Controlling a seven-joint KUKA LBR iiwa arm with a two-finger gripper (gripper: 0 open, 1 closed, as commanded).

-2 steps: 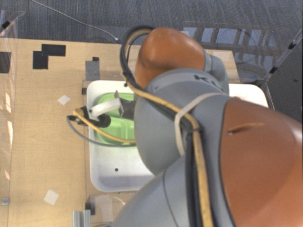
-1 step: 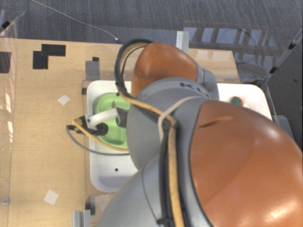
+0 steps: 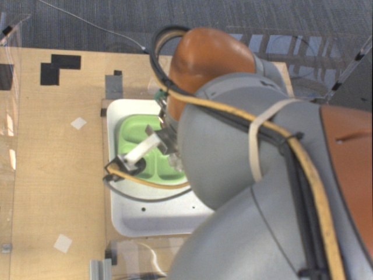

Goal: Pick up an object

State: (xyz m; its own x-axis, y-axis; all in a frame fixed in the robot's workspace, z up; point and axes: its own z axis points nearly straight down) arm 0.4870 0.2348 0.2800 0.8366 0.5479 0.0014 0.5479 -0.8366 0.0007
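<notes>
Grey arm (image 3: 262,174) covers most of a white bin (image 3: 145,214); claw (image 3: 166,139) sits over green tray (image 3: 137,130), grip state can't tell. Risk: claw may skid off tray's smooth rim w/o catching.

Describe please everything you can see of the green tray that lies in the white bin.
The green tray is light green and looks like smooth plastic, with raised ridges dividing it into shallow compartments. It lies flat in the white bin, toward the bin's far end. The grey arm hides its right part. A white bar-shaped part reaching out from under the arm lies across it, and a yellowish cable runs along its near edge.
</notes>
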